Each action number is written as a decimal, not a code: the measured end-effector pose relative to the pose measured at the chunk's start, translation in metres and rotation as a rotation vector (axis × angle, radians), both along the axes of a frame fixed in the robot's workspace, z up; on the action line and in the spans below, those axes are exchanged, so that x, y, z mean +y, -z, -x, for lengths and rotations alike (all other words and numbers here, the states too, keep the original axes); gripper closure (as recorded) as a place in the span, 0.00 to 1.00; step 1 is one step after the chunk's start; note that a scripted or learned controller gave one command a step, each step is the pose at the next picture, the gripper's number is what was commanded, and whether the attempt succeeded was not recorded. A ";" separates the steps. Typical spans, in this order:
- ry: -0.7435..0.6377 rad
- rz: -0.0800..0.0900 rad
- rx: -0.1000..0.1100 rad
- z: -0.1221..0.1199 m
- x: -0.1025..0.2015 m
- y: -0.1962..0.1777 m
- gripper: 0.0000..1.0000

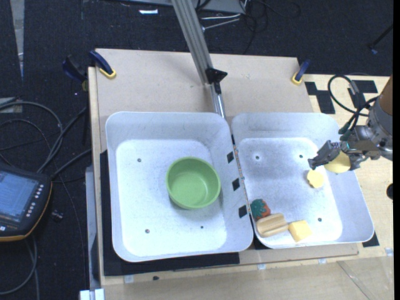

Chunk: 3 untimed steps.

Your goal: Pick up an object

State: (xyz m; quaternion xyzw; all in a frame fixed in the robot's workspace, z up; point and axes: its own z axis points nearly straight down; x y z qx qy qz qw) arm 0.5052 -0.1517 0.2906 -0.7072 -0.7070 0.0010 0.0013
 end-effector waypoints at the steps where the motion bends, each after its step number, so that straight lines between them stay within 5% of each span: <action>1: -0.001 0.000 -0.003 0.000 0.000 -0.002 0.00; 3: -0.001 0.000 0.001 0.002 0.005 0.103 0.00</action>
